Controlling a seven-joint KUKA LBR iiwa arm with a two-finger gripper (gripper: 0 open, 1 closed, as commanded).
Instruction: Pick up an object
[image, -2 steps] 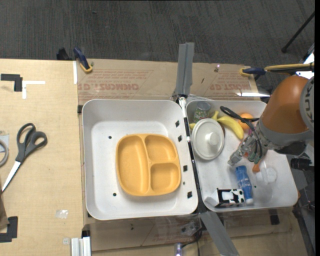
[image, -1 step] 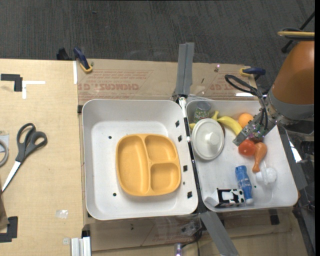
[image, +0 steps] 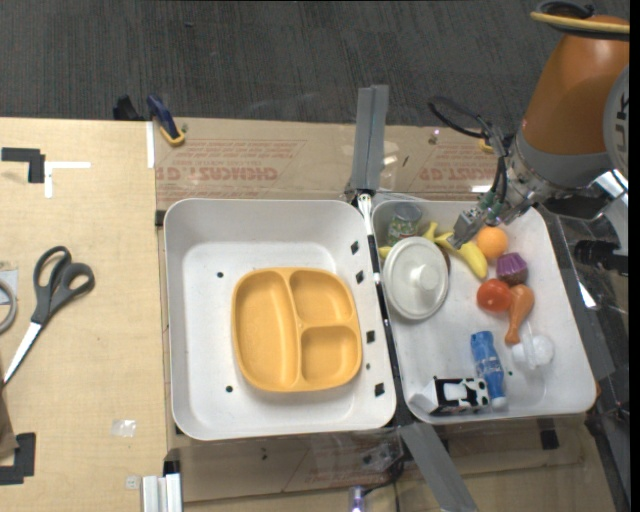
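My gripper (image: 470, 230) hangs low over the back of the right bin (image: 570, 395), just above a yellow banana (image: 474, 260) and right beside an orange (image: 491, 243). Close around it lie a purple piece (image: 512, 267), a red tomato (image: 493, 294) and an orange drumstick (image: 518, 312). A white lidded bowl (image: 417, 277) stands to the gripper's left, with a greenish cup (image: 403, 217) behind it. Nearer the front are a blue bottle (image: 486, 365), a white piece (image: 537, 350) and a black-and-white toy (image: 460, 393). Nothing is visibly lifted.
The left bin (image: 190, 300) holds a yellow divided plate (image: 297, 328). Scissors (image: 50, 290) lie on the wooden bench at far left. A blue clip (image: 165, 120) sits at the back edge of the cardboard. A grey post (image: 370, 140) rises behind the bins' junction.
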